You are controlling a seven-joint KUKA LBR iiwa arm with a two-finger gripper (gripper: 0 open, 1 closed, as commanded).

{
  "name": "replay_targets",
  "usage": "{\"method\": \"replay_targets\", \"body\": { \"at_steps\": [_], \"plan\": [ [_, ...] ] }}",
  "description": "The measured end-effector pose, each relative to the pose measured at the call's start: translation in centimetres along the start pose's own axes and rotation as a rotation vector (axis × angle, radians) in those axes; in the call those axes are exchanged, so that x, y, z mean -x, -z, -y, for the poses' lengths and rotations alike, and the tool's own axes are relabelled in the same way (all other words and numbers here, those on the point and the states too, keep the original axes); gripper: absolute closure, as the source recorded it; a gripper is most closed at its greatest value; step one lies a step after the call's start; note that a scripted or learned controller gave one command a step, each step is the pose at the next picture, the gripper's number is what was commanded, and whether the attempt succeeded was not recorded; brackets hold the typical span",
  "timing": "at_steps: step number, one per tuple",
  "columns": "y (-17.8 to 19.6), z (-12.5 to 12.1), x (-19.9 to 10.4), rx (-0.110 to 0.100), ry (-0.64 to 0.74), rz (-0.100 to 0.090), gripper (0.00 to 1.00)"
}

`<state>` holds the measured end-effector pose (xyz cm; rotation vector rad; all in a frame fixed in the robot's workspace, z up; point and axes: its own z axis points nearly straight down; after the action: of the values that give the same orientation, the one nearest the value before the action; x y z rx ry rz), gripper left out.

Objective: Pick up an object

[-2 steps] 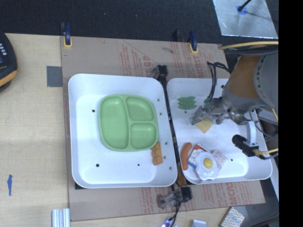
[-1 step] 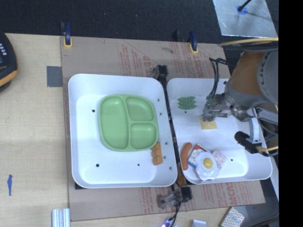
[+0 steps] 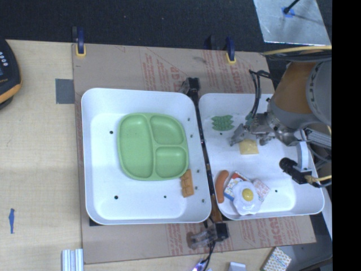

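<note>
My gripper hangs low over the middle of the right bin, at the end of the grey arm with its orange band. Directly at its near side lies a small yellow block, partly under the gripper body; whether they touch is unclear. A green leafy piece lies to the gripper's left. At the bin's front left are a red sausage and a fried egg on a white packet.
The left bin holds a green divided plate and a small orange-brown piece near its right wall. A black part of the arm with cables sits over the right bin's right side.
</note>
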<state>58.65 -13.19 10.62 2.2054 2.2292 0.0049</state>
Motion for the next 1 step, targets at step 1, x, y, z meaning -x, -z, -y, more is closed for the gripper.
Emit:
{"method": "replay_targets", "body": {
  "at_steps": [1],
  "plan": [
    [-1.49,1.85,-0.53,-0.012,-0.007,-0.002,0.00]
  ]
}}
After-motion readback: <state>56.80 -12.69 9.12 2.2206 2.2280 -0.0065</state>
